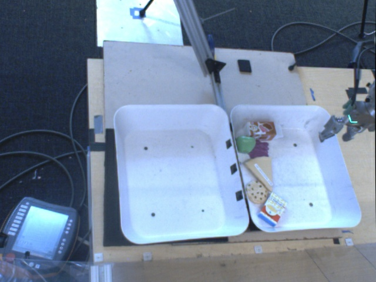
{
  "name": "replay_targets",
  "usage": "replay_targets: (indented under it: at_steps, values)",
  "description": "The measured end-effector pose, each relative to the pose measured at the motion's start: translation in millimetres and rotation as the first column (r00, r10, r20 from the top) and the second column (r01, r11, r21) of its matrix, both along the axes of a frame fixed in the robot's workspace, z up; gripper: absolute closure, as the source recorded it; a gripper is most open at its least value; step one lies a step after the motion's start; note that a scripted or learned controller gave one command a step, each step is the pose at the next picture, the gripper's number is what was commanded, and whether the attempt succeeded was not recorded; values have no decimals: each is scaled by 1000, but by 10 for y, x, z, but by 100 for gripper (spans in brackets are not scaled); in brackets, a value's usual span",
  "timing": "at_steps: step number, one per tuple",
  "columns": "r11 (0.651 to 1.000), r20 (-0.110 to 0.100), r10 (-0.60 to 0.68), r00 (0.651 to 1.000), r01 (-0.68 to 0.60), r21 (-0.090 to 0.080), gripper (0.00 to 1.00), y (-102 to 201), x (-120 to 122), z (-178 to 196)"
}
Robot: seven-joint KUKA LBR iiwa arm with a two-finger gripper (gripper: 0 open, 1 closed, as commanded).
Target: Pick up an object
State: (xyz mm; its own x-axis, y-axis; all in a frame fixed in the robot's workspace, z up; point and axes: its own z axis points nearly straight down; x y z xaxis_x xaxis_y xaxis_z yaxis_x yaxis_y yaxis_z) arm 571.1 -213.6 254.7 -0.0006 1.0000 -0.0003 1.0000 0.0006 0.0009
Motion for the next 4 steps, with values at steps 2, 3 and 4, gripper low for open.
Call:
replay_targets:
  at_steps: [2, 3, 4]
  values:
    - [1000, -3, 0, 1000, 0, 1, 0, -15, 63, -441]
    - [1000, -4, 0, 1000, 0, 1, 0, 13, -34, -997]
    - [1000, -3, 0, 1000, 0, 1, 0, -19, -2, -1428]
